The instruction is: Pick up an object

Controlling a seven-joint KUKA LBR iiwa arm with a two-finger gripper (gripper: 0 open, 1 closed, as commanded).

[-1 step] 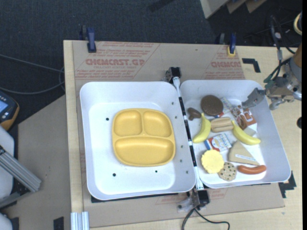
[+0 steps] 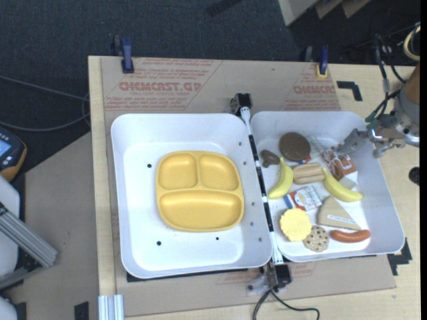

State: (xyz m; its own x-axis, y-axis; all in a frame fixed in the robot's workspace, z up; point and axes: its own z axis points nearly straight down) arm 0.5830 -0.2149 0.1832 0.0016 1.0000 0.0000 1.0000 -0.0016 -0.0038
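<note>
Fingers (image 2: 352,139) of the gripper (image 2: 348,143) reach in from the right edge, over the upper right of the right bin (image 2: 390,209); whether they are apart or together I cannot tell, since they blur against the bin wall. Food toys lie in that bin: a banana (image 2: 341,188) with its long axis running lower right; a second banana (image 2: 283,181) nearly upright; a sausage (image 2: 349,235) lying level at lower right; a cookie (image 2: 294,145) at top. Left bin (image 2: 127,199) holds a yellow tray (image 2: 199,191). Small items under the gripper are hard to make out.
</note>
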